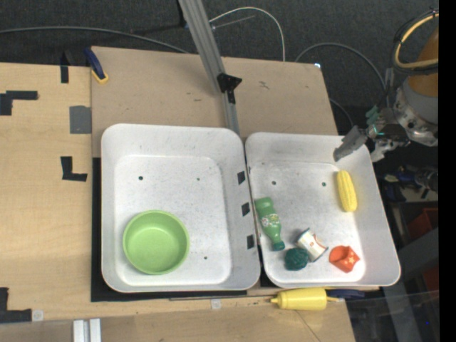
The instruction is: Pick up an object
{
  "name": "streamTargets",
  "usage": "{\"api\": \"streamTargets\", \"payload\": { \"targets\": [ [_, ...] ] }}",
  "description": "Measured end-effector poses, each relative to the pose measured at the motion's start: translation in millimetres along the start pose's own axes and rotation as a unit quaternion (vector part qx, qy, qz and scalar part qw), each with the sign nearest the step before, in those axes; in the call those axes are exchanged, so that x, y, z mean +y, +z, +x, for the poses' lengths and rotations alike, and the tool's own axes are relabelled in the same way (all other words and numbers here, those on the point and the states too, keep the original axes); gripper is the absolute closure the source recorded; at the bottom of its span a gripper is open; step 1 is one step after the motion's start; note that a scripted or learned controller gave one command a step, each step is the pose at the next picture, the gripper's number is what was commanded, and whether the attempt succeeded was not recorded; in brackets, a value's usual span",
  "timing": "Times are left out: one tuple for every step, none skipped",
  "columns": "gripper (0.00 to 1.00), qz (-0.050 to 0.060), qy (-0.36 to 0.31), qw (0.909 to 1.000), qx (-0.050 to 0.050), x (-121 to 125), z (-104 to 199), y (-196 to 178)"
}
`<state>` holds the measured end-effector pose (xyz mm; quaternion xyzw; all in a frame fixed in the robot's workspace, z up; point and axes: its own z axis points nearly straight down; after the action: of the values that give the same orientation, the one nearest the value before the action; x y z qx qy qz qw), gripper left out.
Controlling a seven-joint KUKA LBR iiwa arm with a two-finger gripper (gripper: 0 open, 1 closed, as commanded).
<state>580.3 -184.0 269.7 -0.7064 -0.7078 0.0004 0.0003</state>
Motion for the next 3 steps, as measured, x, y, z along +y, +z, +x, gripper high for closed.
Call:
{"api": "streamTargets", "payload": {
  "targets": [
    [0.0, 0.0, 0.0, 1.0, 0.0, 0, 0, 0],
    [0.0, 0.003, 0.001, 1.0, 0.0, -11, 0, 57],
    [0.0, 0.003, 0.0, 1.0, 0.0, -3, 5, 115]
  ]
}}
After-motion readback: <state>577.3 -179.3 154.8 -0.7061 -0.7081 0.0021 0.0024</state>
